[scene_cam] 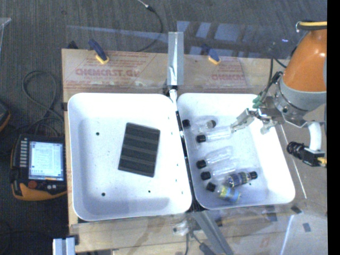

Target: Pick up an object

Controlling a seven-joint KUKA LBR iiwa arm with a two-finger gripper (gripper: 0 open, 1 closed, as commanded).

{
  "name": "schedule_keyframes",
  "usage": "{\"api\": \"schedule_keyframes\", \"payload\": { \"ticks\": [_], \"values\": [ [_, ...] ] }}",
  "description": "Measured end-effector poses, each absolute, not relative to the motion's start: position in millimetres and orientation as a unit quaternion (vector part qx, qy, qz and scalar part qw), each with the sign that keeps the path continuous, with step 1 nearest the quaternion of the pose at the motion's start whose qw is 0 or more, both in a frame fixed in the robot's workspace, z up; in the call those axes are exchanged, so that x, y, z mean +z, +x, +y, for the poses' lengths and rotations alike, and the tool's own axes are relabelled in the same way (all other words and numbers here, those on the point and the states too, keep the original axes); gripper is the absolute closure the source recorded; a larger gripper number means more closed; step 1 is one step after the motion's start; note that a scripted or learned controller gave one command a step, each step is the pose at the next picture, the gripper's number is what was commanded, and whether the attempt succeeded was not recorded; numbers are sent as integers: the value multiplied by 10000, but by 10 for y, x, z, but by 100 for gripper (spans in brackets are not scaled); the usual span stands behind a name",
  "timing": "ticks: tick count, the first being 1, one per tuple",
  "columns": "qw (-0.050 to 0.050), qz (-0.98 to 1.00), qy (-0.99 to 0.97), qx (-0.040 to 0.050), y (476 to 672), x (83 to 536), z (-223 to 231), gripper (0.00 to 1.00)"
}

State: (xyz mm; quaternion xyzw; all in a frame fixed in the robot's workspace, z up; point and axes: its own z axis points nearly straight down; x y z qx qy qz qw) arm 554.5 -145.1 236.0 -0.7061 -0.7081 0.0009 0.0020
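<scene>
The right bin [276, 158] holds several clear plastic bottles with black caps. One bottle [217, 135] lies in the upper middle, its cap [201, 138] pointing left. My gripper [241, 121] reaches in from the right, low over the bin, with its tip just right of that bottle's base; I cannot tell whether it touches the bottle. More bottles [219, 156] lie lower down, one of them with a blue label [238, 180]. In the left bin [85, 121] lies a dark ribbed rectangular block [139, 149].
The grey arm with its orange band [312, 52] hangs over the right bin's right rim. A metal divider [175, 62] stands behind the seam between the bins. A control pendant [40, 163] and cables lie on the floor at left.
</scene>
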Motion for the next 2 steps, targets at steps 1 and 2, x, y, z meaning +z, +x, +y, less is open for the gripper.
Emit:
{"api": "schedule_keyframes", "payload": {
  "ticks": [1,2],
  "values": [
    [24,-7161,-6980,10,5588,1050,-1534,0],
    [-10,-7364,-6766,12,6626,1958,-2033,0]
  ]
}}
